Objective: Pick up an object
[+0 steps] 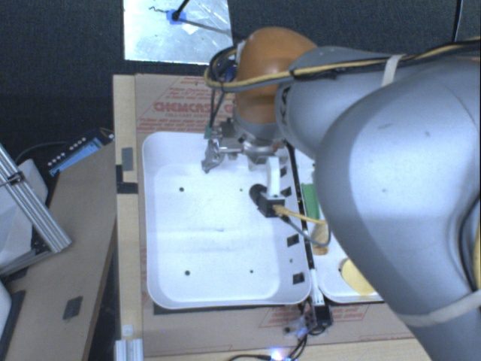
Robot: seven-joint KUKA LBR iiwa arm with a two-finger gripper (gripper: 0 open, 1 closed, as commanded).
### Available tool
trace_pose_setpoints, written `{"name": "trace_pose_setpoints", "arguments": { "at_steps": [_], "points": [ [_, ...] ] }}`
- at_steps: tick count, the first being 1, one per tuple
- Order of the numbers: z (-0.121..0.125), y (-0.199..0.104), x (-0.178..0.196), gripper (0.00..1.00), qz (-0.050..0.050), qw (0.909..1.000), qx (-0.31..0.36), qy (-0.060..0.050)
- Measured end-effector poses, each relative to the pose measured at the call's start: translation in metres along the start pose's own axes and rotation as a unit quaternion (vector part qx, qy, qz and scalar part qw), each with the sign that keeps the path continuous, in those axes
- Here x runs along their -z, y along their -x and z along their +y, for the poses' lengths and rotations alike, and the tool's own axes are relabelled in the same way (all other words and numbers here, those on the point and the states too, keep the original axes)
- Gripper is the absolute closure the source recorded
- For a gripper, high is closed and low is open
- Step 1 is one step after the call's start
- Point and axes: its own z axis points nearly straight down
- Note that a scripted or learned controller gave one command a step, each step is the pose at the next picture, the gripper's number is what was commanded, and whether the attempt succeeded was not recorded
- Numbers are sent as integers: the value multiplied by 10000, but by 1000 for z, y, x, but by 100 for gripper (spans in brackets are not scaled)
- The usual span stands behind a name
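Dark cloth backs the bench, and a crinkled foil sheet [176,17] lies flat at its far edge. At the left edge an aluminium rail [30,209] lies aslant on the wood, well apart from my work, probably parked there out of my reach.

Next comes a printed cardboard sheet [180,104], spread under both bins, I judge to keep them seated in one spot. The left bin [150,201] sits on it, its white floor marked by a few small dark dots.

My pincer [214,153] hangs over that bin's far edge, close to the far wall. My wrist covers it from above, so I cannot tell whether it is apart or together, and nothing shows clamped in it. A black fitting [263,198] with a yellow cable trails below my wrist, along the divide between the bins.

The things worth picking lie further right, in the right bin [334,295], largely under my own grey arm [391,171]: a green object [310,201] against that bin's left wall, and a yellow object [359,277] near its front edge. I judge the pick not yet begun. I hang over the wrong bin for either.
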Motion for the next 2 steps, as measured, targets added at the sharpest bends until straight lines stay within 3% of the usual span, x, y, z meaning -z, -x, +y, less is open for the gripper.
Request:
{"name": "trace_pose_setpoints", "arguments": {
  "at_steps": [1, 2],
  "points": [
    [14, -79, -59, 0, 0, 10000, 11, -22],
    [20, -83, 15, 0, 2, 10000, -14, 17]
  ]
}}
